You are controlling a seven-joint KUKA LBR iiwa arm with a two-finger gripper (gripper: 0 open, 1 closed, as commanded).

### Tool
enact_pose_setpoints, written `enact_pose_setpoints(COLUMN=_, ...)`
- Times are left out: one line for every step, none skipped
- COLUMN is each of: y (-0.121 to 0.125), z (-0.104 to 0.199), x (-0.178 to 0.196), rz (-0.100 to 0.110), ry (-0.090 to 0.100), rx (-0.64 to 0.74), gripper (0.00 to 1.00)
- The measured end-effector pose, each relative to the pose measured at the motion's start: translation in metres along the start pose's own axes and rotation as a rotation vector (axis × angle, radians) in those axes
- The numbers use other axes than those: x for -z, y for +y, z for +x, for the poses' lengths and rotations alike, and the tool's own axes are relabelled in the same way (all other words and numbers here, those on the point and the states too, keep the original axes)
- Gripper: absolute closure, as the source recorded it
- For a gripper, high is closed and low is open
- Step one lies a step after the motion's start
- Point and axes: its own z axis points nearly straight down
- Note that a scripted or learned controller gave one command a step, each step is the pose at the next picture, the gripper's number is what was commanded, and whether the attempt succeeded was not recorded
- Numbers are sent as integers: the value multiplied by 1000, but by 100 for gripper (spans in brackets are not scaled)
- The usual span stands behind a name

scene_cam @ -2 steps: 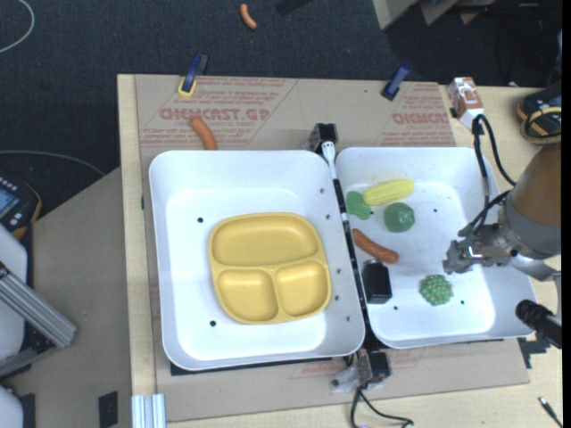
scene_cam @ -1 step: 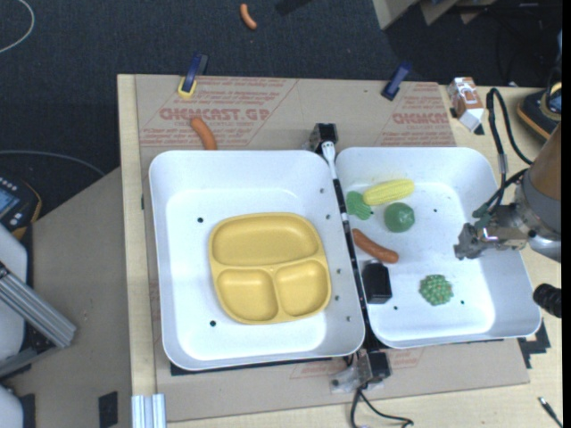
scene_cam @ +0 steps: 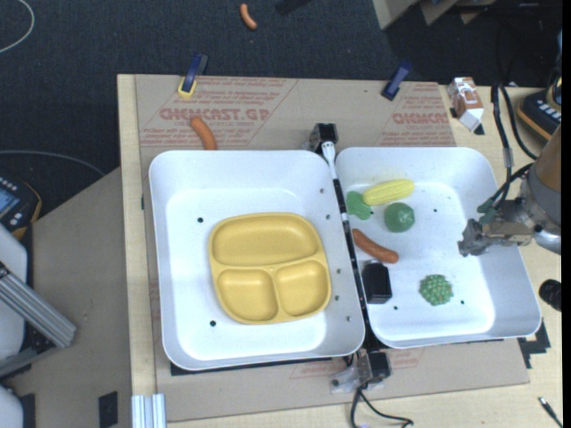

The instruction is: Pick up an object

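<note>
The right bin [scene_cam: 473, 315] holds a yellow corn cob [scene_cam: 389, 191] with a green leaf end [scene_cam: 358, 205], a green ball [scene_cam: 399, 217], an orange-red sausage [scene_cam: 375, 247], a black block [scene_cam: 376, 283] and a green bumpy broccoli-like piece [scene_cam: 435, 289]. My gripper [scene_cam: 473, 242] hangs over the right bin's right side, right of the green ball and above the bumpy green piece. Nothing shows between its fingers.
The left bin [scene_cam: 178, 266] carries a yellow three-compartment plate [scene_cam: 268, 266]. A second orange sausage [scene_cam: 204, 133] lies on the cardboard behind the left bin. Clamps [scene_cam: 190, 77] [scene_cam: 396, 81] sit on the board's far edge. Cables run along the right side.
</note>
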Motion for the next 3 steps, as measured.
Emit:
enact_pose_setpoints(y=31, z=50, x=2, rz=0, ry=2, rx=6, gripper=100)
enact_pose_setpoints(y=75, z=84, x=-11, rz=0, ry=2, rx=5, gripper=100)
enact_pose_setpoints(y=84, z=100, x=8, rz=0, ry=2, rx=2, gripper=100)
